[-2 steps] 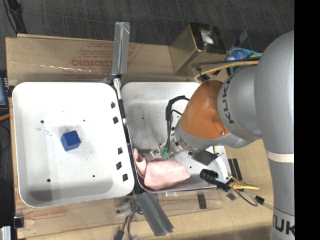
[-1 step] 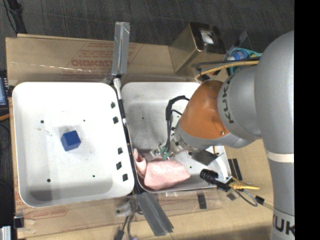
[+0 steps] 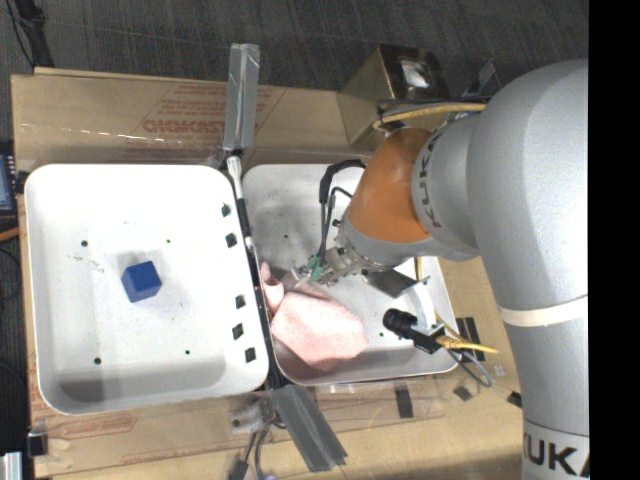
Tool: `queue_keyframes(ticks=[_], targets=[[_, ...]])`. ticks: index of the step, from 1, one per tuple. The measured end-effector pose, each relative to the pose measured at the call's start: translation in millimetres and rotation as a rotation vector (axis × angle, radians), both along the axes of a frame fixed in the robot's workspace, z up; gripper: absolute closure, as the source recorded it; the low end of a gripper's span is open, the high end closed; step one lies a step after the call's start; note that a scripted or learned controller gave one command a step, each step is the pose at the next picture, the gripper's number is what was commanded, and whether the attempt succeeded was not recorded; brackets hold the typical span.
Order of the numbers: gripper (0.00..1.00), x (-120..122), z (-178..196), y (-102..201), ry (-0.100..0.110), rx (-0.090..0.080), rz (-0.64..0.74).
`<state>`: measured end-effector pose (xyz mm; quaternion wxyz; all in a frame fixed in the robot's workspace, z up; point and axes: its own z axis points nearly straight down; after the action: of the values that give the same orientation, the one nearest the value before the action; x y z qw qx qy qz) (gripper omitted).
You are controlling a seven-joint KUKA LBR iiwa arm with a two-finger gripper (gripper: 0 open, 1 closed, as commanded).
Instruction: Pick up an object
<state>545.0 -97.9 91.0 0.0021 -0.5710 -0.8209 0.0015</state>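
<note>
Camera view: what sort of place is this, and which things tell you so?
Probably a robotics lab or test bench: a robot arm reaches over a white bin with a pink cloth, beside a second bin with a blue block.

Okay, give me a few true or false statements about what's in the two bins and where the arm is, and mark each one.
1. A blue cube lies in the bin on the view's left. True.
2. The pink cloth lies in that same bin. False: it lies in the right-hand bin.
3. The arm reaches over the right-hand bin. True.
4. The gripper is beside the blue cube. False: it is by the pink cloth's upper edge, in the other bin.
</note>
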Motion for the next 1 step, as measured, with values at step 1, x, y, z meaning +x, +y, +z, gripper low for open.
queue_keyframes(ticks=[1], targets=[[0.00, -14.6, -0.2, 1.1, 0.000, 0.001, 0.109]])
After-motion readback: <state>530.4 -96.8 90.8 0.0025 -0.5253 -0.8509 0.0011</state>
